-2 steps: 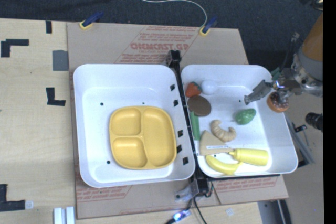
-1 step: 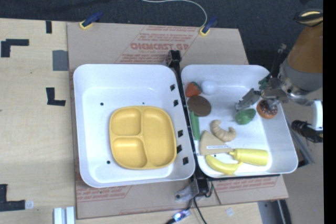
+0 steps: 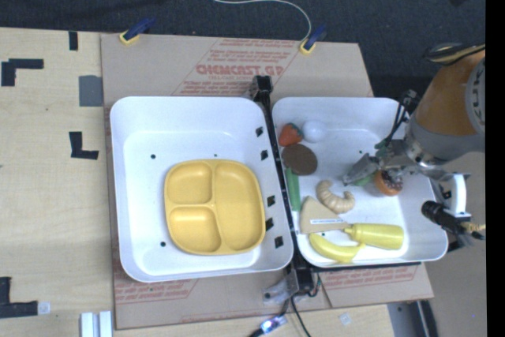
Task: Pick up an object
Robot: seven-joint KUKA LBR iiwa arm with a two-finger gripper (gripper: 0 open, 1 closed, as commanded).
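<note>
- Starting at the left, we see the left bin (image 3: 126, 170) bearing a yellow divided plate (image 3: 213, 205) near its middle, with bare white floor all round it; we judge this side has plenty of room but nothing else to grasp.
- The right bin (image 3: 347, 108) carries the clutter: a red-and-green piece (image 3: 290, 133) and a white ball (image 3: 314, 130) at about 11 o'clock, a brown disc (image 3: 300, 159) just below them, a green stick (image 3: 293, 189) along the dividing wall, a pale curled piece (image 3: 334, 197) at centre, and a banana (image 3: 335, 250) beside a yellow-handled knife (image 3: 364, 232) at 6 o'clock.
- The gripper (image 3: 371, 170) sits low at 3 o'clock of that bin, beside a small orange object (image 3: 388, 183); whether its fingers are spread or closed we cannot tell; nothing visibly sits between them.
- We judge the step to be the approach to a grasp, nothing lifted yet; the next move calls for centring over one piece and closing; the right wall lies close, while open floor lies toward 12 o'clock.
</note>
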